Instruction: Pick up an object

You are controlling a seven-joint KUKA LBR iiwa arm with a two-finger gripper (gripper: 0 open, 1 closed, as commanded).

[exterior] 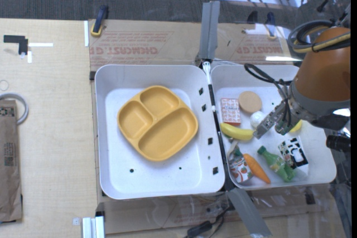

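- The table (44, 120) carries two white bins side by side; the left bin (111, 175) holds a yellow divided plate (158, 122) and nothing I need reach for.
- The right bin (329, 173) holds all the loose candidates, so the task's thing, whichever one I take, lies there.
- My arm (323, 72) comes in from the right and hangs over that bin, its orange band above the wrist.
- My gripper (266, 126) sits low in the middle of the bin, just beside a white ball (256, 117) and near the right end of a banana (236, 132).
- The jaws: the view is too blurred and slanted there for me to tell whether they stand apart or together, and I see nothing plainly between them.
- Smaller things lie around: a red packet (230, 110), a tan round disc (250, 101), a carrot (257, 169), a green bottle (277, 164), a black-and-white carton (293, 152).
- Progress, as I judge it: the approach is made, but every object appears to rest on the bin floor. Grasp and lift are not yet done.
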